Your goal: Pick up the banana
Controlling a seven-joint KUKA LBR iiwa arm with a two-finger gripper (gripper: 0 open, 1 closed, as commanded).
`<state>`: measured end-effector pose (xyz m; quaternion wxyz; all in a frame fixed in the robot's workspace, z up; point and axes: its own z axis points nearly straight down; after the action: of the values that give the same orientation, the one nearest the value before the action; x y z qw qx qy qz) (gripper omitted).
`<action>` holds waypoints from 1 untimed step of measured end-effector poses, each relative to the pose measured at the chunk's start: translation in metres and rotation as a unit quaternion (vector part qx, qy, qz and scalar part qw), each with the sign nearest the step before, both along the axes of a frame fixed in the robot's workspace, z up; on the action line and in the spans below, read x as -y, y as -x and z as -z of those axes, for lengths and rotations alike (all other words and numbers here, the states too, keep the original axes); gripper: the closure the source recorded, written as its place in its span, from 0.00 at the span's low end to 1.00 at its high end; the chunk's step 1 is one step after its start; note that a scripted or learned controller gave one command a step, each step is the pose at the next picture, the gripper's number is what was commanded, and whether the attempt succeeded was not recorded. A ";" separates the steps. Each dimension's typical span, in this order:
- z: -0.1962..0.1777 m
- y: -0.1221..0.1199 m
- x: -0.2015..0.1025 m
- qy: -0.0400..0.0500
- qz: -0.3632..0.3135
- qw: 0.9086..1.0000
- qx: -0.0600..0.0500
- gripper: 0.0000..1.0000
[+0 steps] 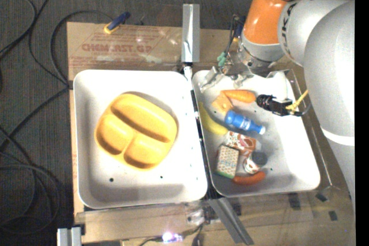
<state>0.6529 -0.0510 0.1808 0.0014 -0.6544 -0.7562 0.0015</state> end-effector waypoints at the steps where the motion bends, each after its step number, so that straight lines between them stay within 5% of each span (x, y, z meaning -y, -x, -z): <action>1: 0.082 0.040 0.049 0.001 0.061 0.998 -0.001 0.00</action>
<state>0.6129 -0.1000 0.0984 0.0017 -0.6993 -0.7149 0.0030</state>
